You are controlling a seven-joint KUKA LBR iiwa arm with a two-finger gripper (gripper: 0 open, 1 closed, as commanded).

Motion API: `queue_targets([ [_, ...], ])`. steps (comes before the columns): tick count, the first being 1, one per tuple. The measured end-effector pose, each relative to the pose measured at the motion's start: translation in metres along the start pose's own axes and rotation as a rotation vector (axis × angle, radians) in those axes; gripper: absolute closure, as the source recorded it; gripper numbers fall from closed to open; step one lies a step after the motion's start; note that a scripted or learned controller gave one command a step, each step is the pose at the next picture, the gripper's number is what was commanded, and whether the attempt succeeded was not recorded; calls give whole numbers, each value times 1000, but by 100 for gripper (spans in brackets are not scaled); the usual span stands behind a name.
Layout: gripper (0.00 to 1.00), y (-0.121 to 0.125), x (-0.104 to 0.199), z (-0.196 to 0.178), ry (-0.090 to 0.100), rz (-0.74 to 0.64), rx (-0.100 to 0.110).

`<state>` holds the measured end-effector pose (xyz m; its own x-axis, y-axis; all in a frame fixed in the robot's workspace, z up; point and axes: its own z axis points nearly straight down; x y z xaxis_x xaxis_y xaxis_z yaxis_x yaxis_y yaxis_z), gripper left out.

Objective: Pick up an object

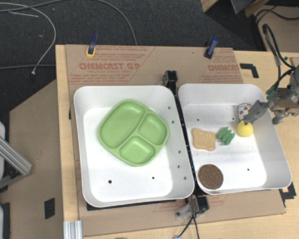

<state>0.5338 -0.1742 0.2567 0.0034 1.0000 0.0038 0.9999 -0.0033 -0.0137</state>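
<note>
The gripper (263,109) sits at the right side of the right bin (269,176), reaching in over its right rim. One grey finger (254,112) slants down and to the left toward the bin floor; whether the jaws stand wide or narrow cannot be told from this angle, and nothing can be seen clamped between them. Behind it, the arm's wrist hardware (286,99) lies over the bench edge, with cables running up from it.

Just below the finger's tip lies a small yellow ball-like object (245,129), close enough that it may be touching, though the view is too coarse to be sure. A small white and red item (243,108) rests just to the left of the finger. Further left, a green leafy toy (225,136) lies just beside a tan slice of toast (204,140). A round brown disc (210,176) rests near the front rim of the same bin.

The left bin (89,183) holds a light green divided plate (133,132) with three compartments, lying flat near its middle. Both bins rest on a cardboard sheet (114,63) held by blue clamps (92,45) at the far edge.
</note>
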Motion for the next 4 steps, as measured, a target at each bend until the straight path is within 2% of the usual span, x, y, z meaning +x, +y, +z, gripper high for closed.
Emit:
queue_targets([
  [1,0,2,0,-7,-3,-4,-13],
  [2,0,12,1,41,-1,-4,-8],
  [4,0,15,9,163,0,-4,-7],
])
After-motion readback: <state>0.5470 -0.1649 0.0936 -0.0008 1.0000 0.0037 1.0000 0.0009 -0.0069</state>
